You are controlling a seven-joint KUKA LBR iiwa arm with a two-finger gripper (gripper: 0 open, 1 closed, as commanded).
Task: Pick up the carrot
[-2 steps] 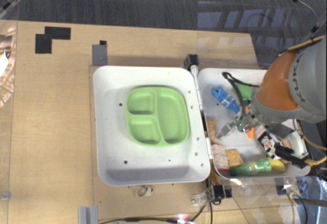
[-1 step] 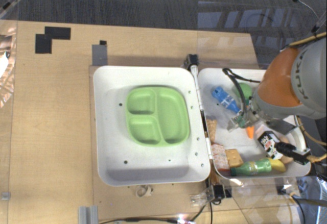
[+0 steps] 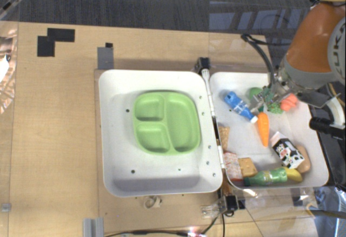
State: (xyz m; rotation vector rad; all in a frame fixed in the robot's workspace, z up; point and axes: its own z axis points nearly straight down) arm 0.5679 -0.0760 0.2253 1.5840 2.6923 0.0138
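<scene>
While the carrot [image 3: 263, 128] lies in the right bin [image 3: 319, 174], the gripper [image 3: 268, 99] hovers just above it; grasp state cannot be told.

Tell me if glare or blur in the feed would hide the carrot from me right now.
Camera view: the carrot reads sharp and evenly lit against the white right bin; faint reflections streak a clear panel above the bins, away from it. The end effector just above the carrot is small, dark and cluttered, so its detail is hard to read.
</scene>
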